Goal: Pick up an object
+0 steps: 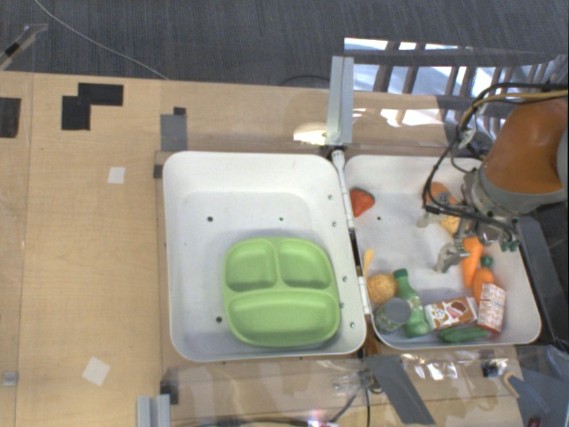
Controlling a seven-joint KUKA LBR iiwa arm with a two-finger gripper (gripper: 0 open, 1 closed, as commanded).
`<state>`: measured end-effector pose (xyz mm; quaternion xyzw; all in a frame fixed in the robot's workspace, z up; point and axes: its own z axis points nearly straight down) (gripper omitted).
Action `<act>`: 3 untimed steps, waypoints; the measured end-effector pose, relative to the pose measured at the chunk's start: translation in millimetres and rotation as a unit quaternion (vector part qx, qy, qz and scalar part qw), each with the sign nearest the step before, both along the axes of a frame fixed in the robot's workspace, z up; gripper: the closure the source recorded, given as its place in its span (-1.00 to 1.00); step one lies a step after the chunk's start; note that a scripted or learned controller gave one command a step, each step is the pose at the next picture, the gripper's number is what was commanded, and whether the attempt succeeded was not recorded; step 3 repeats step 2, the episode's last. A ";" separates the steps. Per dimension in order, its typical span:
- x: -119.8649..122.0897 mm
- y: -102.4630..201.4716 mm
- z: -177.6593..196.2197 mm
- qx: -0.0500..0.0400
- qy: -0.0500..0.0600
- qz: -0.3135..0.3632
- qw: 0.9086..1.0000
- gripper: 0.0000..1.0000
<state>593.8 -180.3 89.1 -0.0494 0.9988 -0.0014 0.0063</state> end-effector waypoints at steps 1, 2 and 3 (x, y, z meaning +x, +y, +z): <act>5.7 0.8 15.9 -0.002 -0.010 0.003 1.000 1.00; 35.5 40.7 121.3 0.001 -0.005 -0.024 1.000 1.00; 35.5 40.7 121.3 0.001 -0.005 -0.024 1.000 1.00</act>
